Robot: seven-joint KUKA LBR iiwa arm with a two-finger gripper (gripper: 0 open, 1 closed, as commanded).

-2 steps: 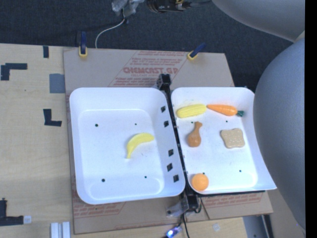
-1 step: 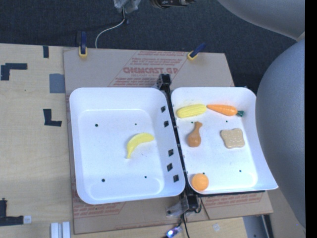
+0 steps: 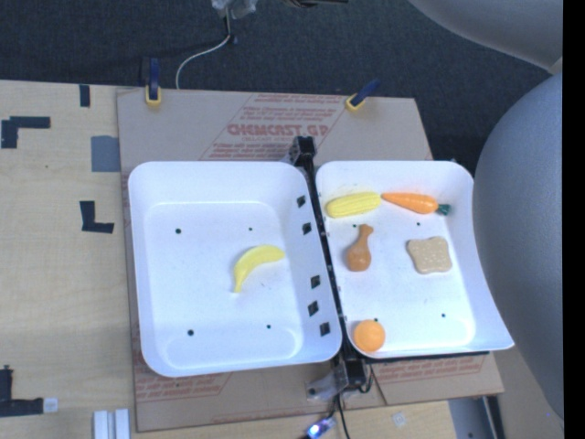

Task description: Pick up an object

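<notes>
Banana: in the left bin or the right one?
In the left bin. The banana lies on its floor, left of the divider.

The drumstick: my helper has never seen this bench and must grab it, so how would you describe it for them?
Start at the right bin of the two white ones. Against its left wall lies a yellow corn cob; the drumstick lies just below it. It is brown and club-shaped, unlike the flat tan bread slice to its right and the round orange nearer the front.
</notes>
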